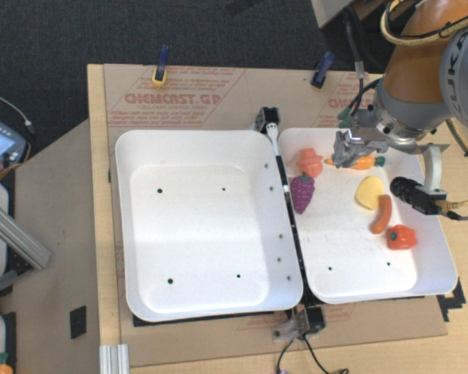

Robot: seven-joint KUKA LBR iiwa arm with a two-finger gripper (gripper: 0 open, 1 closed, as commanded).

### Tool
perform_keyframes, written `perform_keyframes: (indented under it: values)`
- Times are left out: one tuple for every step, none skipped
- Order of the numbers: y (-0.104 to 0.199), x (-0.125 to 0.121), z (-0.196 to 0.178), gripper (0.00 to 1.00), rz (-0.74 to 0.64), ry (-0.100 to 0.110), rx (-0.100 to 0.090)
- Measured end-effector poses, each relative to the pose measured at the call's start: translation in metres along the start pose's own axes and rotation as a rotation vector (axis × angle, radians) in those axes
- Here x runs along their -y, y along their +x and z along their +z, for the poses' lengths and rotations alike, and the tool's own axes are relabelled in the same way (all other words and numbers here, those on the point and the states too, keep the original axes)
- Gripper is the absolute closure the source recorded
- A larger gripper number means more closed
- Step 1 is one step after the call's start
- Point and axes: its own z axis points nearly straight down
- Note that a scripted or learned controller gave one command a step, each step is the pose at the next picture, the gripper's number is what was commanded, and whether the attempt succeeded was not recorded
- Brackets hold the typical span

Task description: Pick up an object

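Gripper (347,153) low in right bin (421,283), at 12 o'clock edge, over orange carrot-like piece (362,162). Cannot tell finger state. Nothing visibly lifted; pick not yet done. Purple grapes (302,192) at 9 o'clock, untouched.

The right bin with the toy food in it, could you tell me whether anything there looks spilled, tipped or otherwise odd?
Nothing stands out. The purple grapes, yellow piece, sausage and red pepper lie loose inside the right bin, none over its rim. The gripper hangs over the bin's far side, by an orange carrot.
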Motion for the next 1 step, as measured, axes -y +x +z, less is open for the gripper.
perform_keyframes:
  values:
    - [0.0236, 0.0342, -0.0271, 1.00, -0.005, 0.012, -0.006]
